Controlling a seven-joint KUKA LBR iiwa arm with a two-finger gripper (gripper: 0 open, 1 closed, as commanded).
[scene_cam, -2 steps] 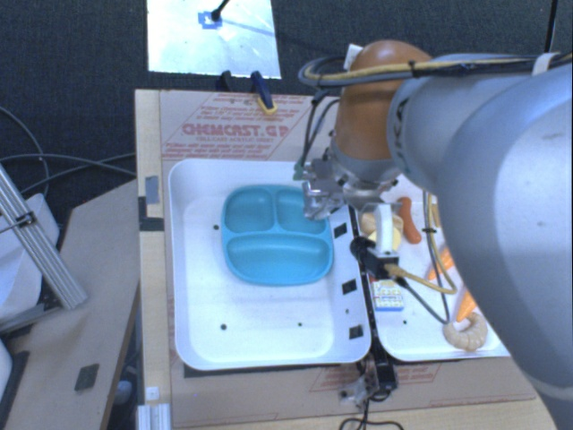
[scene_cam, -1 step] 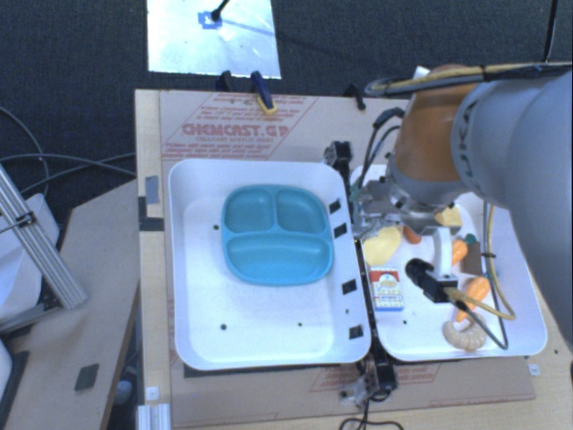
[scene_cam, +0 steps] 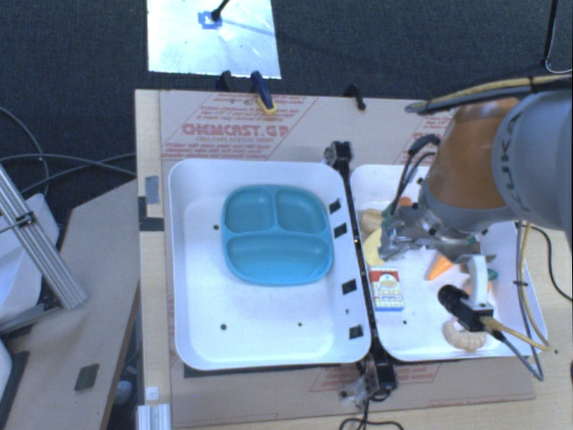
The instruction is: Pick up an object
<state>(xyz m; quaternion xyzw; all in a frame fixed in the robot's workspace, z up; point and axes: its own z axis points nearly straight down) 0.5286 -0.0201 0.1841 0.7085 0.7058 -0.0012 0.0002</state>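
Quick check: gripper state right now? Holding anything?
Gripper: cannot be told. It is low in the right bin, beside the small carton and the orange piece; no object visibly held.

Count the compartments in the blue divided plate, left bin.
3. The blue divided plate in the left bin has two small compartments along its far edge, side by side, and one wide compartment across its near half. Nothing covers the plate.

Arm [scene_cam: 501, 164] bent low, claw [scene_cam: 390, 240] pointing down
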